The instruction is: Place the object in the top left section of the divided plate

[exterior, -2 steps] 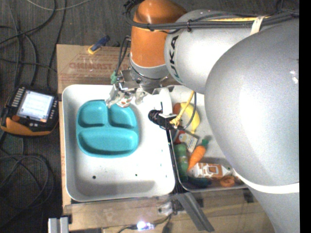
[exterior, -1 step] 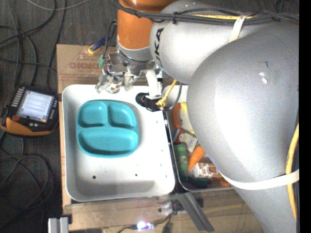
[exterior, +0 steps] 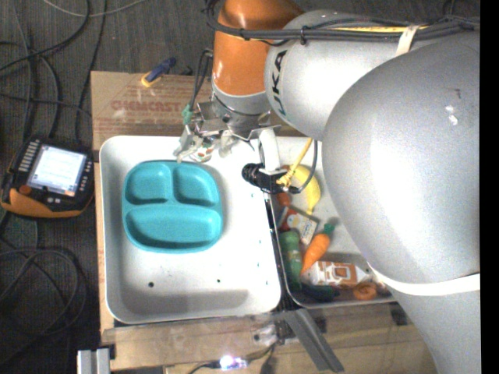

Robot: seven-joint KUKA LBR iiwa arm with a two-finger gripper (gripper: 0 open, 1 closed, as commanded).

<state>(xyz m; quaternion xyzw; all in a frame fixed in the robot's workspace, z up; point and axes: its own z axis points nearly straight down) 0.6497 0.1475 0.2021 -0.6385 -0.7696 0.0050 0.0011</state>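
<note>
**Operator:** Over the far rim of the left-hand shallow white bin (exterior: pixel 117 287), what does the two-finger gripper (exterior: pixel 201 148) show?

**Inspector:** It hangs below the orange band (exterior: pixel 242 45) of the grey arm (exterior: pixel 390 131), just beyond the far edge of the turquoise divided plastic plate (exterior: pixel 173 206). Its metal fingers (exterior: pixel 187 145) point down toward the bin's back wall. Some small multicoloured item shows at the fingertips, but whether the jaws are spread or pinching it cannot be told; the detail is too fine.

**Operator:** How does the plate lie?

**Inspector:** It lies flat on the floor of the left bin, toward the far side. It has two small sections along the far edge and one long section along the near edge. All three sections show bare turquoise surface.

**Operator:** What does the right-hand bin (exterior: pixel 343 301) hold?

**Inspector:** It holds a pile of toy food, partly hidden by the arm: a yellow banana-shaped piece (exterior: pixel 310 193), an orange carrot with a green top (exterior: pixel 316 248), a green bottle-shaped piece (exterior: pixel 291 252) and a small white carton (exterior: pixel 335 273).

**Operator:** What lies off the bench?

**Inspector:** An orange-edged handheld control pendant with a lit screen (exterior: pixel 51 174) lies on the dark floor at the left, amid cables.
</note>
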